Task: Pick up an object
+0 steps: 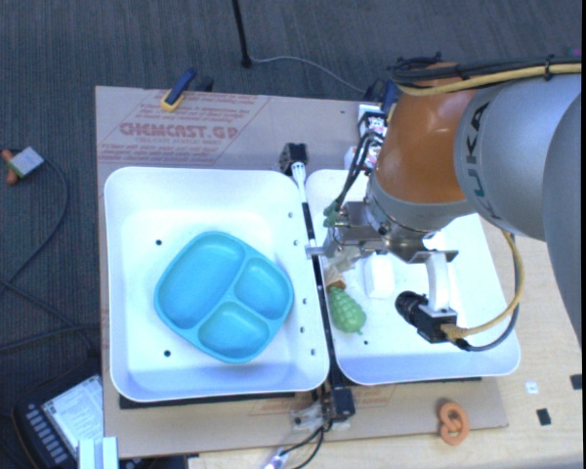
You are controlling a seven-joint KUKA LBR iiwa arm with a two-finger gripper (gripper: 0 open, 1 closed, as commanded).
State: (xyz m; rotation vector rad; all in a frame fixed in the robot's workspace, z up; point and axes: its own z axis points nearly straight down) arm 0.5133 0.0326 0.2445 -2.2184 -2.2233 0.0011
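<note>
Gripper [356,252] hangs low in the right bin [488,360] near its left wall, under the orange band [420,154]; whether its claw is spread or pressed together I cannot tell, the wrist hides it. Nearest candidate: small green object [347,311] just below the gripper on the bin floor, with an orange bit touching its top end; blue divided plate [225,296] lies in the left bin [127,360]. Judged step: approach, nothing visibly gripped; next move calls for centring over the green object before descending.
</note>
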